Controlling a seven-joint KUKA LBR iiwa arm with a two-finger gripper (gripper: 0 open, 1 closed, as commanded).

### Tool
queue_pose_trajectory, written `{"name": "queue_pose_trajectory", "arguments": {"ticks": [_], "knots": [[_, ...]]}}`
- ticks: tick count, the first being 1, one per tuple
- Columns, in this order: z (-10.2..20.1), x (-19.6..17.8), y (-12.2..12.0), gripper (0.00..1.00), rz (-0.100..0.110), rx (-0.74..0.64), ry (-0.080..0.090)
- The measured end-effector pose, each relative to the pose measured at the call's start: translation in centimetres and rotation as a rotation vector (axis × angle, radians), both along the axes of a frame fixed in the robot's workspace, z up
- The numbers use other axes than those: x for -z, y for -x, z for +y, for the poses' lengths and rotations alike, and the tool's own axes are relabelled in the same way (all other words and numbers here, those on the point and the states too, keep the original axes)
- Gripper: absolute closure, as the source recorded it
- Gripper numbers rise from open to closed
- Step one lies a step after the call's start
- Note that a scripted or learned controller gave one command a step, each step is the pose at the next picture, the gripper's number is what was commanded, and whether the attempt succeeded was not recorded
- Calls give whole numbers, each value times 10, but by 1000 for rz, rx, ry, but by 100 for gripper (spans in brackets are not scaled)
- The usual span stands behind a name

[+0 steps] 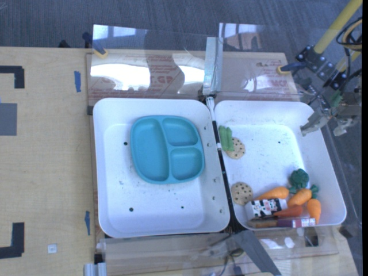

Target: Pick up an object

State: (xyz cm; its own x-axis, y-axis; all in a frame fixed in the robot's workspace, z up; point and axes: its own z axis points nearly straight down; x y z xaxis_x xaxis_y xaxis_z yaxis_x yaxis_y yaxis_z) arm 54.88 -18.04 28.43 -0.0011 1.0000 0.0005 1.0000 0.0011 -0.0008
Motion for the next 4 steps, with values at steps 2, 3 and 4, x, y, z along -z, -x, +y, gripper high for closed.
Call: {"name": "queue_pose_trajectory", "arguments": {"ticks": [2, 3, 4], "knots": [[-24, 188, 62, 0, -7, 16, -5], [-28, 180, 64, 100, -6, 23, 2], [56, 125, 55, 100, -3, 294, 0]]}}
